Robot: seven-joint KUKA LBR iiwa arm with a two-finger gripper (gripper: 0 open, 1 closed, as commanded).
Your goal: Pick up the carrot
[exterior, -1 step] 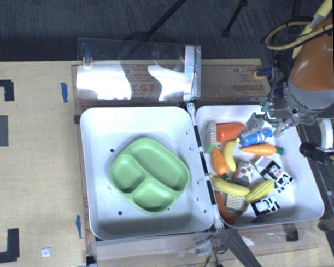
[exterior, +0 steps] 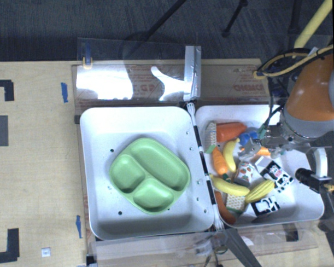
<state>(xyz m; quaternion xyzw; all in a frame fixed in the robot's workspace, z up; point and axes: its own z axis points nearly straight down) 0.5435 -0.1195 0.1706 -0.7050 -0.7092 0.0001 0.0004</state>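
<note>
While my pincer (exterior: 254,148) hangs low over the crowded right bin (exterior: 306,207), fingers hidden so I cannot tell their state, the carrot (exterior: 219,162) lies near this bin's left wall, beside a banana (exterior: 230,186), with little free room.

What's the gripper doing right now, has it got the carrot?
Gripper: down among the toy food in the right bin; whether it is open, shut or holding anything cannot be told. The carrot lies just to its left.
</note>
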